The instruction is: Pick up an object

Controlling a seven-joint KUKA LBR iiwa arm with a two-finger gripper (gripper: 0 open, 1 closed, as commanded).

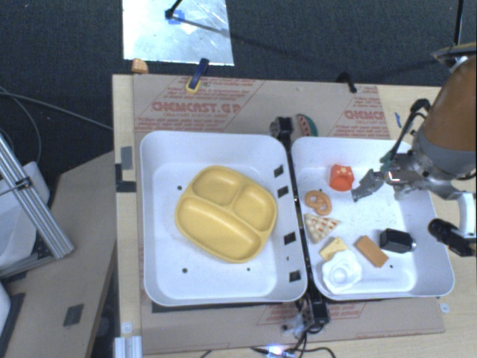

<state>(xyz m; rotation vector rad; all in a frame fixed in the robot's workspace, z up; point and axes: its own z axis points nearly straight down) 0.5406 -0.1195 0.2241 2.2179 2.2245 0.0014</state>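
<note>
Hand (370, 186) over R bin (440, 274), grip state unclear; red obj (341, 177) small, blocky.

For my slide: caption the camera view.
Gripper hovers over right bin of toy food; yellow divided plate sits in left bin.

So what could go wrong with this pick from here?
1. The tool hovers between the red piece and bare bin floor; it may close on nothing.
2. The pretzel, waffle slice, cheese cube and fried egg lie crowded together, so a grasp there could shove a neighbour.
3. The black block sits near the arm, which may knock it.
</note>
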